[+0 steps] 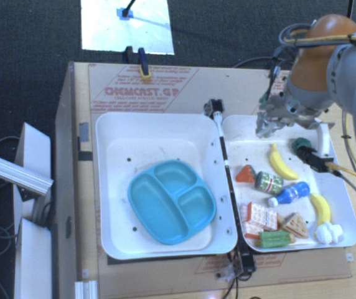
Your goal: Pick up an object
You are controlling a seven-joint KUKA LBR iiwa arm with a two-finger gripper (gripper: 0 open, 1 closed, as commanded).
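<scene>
Right bin (351, 212): two bananas (281, 162) (320, 207), small can (268, 182), blue bottle (289, 194), red wedge (246, 174), cracker-like pieces (262, 217), green block (275, 238), white lump (328, 232), dark green item (302, 146). Left bin (112, 142): blue divided plate (172, 200). Gripper (269, 126) hung over the right bin's far corner, apart from the items; finger state could not be told.

Divided plate (172, 201) in left bin (112, 167), toy foods in right bin (346, 213)
</scene>
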